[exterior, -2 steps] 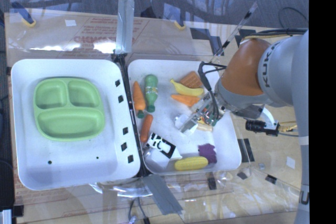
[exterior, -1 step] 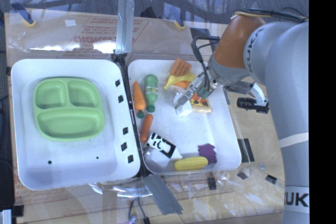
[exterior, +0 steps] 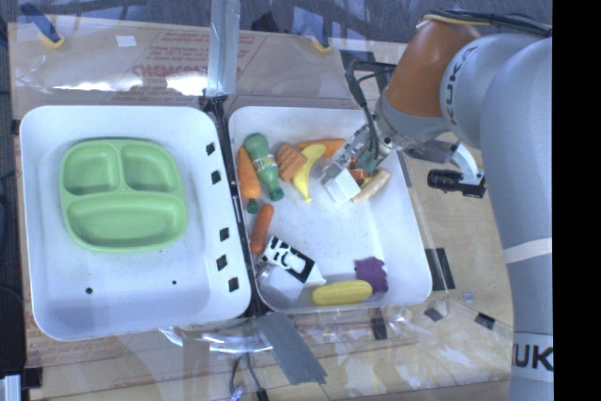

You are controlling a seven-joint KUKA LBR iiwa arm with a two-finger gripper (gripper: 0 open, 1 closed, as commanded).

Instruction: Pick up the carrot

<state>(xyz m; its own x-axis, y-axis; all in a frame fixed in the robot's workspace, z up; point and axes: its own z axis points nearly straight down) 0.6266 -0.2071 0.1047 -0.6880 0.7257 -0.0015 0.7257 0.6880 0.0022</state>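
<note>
Carrot (exterior: 246,177): long orange toy lying lengthwise against the right bin's left wall, well to the left of the gripper (exterior: 349,166) and a bit nearer the camera. A second orange piece (exterior: 260,229), maybe another carrot, lies below it along the same wall; can't say which one the task means. Judging by looks: light, stiff plastic, smooth and probably slippery, not fragile. Best hold is across the middle of the body, fingers closing across the narrow width; the wall on one side and the green bottle (exterior: 262,164) touching or just beside it on the other leave little room for the fingers.

Left of all this, well apart from the tool, the left bin (exterior: 38,230) holds a green divided plate (exterior: 122,194).

Closer to the tool: an orange wedge (exterior: 291,161), a yellow banana shape (exterior: 307,179), another orange item (exterior: 326,146) just left of the fingers. Could be confused with the carrot by colour.

The gripper sits low over the pile at the right bin's far right; a white block (exterior: 342,188) and a tan piece (exterior: 373,186) lie right at its tip. Whether it is wide, narrow or holding anything, cannot tell: clutter and blur hide it.

Nearer the camera than the tool: black-white card (exterior: 288,259), yellow piece (exterior: 342,293), purple lump (exterior: 372,273).
</note>
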